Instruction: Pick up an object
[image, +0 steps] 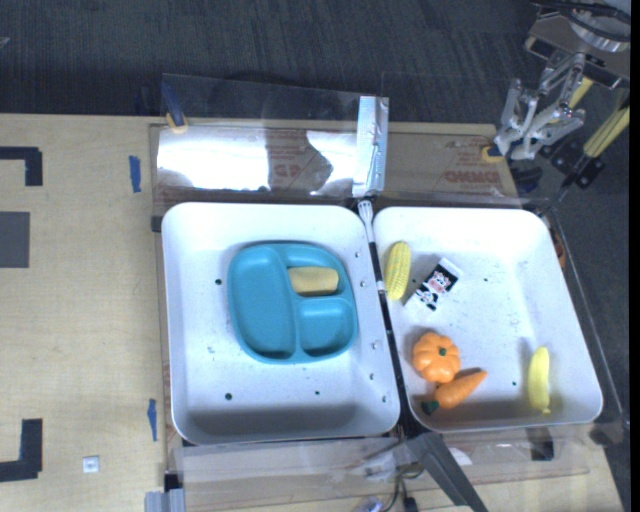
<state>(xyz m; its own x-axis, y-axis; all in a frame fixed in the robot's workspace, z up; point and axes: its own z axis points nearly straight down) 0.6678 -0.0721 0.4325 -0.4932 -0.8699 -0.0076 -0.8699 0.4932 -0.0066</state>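
Gripper (540, 118) poised far right beyond the right bin (500, 225), jaw state indiscernible. Candidate object: corn cob (397, 270) at that bin's left wall; probably light, stiff plastic, best grasped across its middle.

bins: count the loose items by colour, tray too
yellow: 3 (corn cob, banana, block on tray)
orange: 2 (pumpkin, carrot)
blue: 1 (tray)
black and white: 1 (small card)
total: 7
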